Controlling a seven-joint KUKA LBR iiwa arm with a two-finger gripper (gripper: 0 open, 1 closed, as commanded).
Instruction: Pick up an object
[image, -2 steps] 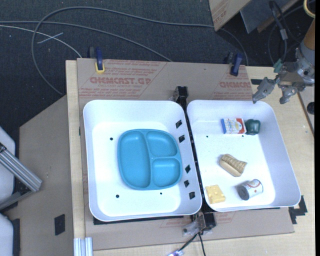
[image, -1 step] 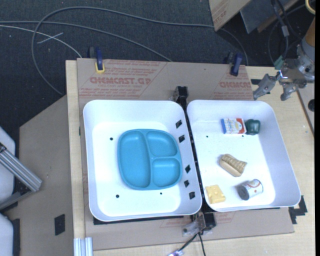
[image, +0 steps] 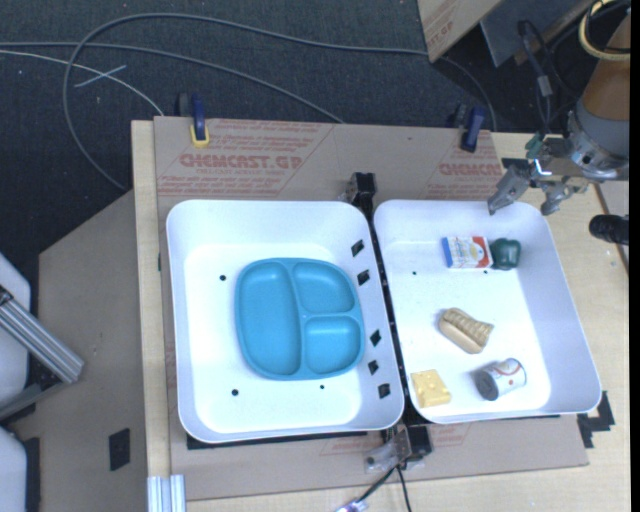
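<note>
Gripper (image: 523, 197) with fingers spread apart and holding nothing, above the far right corner of the right bin (image: 570, 330), carton (image: 465, 252) and green thing (image: 506, 253) just near of it, blue tray (image: 298, 317) in the left bin (image: 195, 330).

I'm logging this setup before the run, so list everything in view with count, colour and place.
bins: two, white, side by side on the bench
divided plate: one, blue, three compartments, middle of the left bin
small carton: one, white with red and blue, top of the right bin
dark green object: one, touching the carton's right side
ridged tan object: one, middle of the right bin
cheese wedge: one, yellow, lower left corner of the right bin
cup: one, white and grey, lying on its side, lower right bin
clamps: two, blue, back edge of the board
gripper: one, grey, jaws spread, above the right bin's top right corner
</note>
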